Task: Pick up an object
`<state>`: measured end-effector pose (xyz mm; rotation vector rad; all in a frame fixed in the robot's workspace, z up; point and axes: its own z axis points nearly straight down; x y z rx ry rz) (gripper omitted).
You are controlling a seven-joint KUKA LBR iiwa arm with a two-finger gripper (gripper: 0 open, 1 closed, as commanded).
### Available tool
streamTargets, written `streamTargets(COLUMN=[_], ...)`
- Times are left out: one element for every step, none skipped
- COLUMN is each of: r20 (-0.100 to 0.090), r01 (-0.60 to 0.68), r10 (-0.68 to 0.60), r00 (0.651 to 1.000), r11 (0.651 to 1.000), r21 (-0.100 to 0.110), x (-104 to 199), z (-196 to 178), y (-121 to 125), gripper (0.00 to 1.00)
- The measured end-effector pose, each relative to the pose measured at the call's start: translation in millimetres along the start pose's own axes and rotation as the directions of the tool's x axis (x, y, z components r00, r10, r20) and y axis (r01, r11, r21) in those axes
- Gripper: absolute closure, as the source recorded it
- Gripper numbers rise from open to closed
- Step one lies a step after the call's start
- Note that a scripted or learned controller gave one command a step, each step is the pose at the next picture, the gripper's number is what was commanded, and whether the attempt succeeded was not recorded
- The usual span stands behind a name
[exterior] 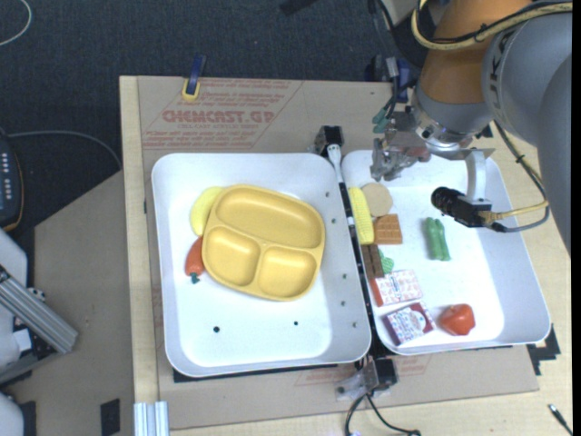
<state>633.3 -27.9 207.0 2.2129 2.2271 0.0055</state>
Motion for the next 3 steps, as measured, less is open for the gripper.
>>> streamTargets(r20=[0.000,0.002,0.001], r01=[0.000,-0.007,-0.006], r10=[0.000,0.007,0.006], r00=[1.000,1.000,1.000], r11=[1.000,1.000,1.000], r21=[-0.001,0.001,0.005], x=[53.5,41.4,44.1], z=[-16.5,-8.2,-21.8], y=[13.2,18.6,6.1], gripper=[1.00,1.00,1.00])
